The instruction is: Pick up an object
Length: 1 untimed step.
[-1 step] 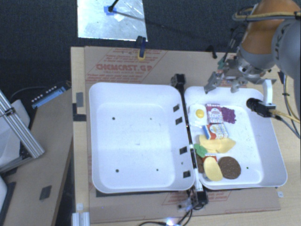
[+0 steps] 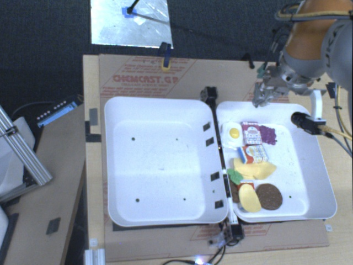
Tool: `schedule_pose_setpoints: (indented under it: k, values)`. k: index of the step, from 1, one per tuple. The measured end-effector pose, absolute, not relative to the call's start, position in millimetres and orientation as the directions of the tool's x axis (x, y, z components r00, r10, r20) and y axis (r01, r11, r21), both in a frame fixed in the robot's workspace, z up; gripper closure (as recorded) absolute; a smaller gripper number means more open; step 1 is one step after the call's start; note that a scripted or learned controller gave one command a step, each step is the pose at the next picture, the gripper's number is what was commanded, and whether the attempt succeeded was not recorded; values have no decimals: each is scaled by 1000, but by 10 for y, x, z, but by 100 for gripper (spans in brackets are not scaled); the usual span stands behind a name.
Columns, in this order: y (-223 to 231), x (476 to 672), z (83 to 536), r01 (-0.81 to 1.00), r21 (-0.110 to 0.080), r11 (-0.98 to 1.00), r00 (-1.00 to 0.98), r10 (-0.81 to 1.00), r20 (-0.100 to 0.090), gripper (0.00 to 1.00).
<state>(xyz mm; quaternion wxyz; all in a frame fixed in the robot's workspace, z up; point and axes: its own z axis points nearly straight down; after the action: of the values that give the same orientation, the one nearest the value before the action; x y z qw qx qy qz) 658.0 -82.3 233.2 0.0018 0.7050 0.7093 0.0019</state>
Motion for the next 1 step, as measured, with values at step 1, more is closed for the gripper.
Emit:
schedule_pose_setpoints:
  k: [1]
  values:
    - [-677,6696,2434,1000,4,7,-7,1000,1,100]
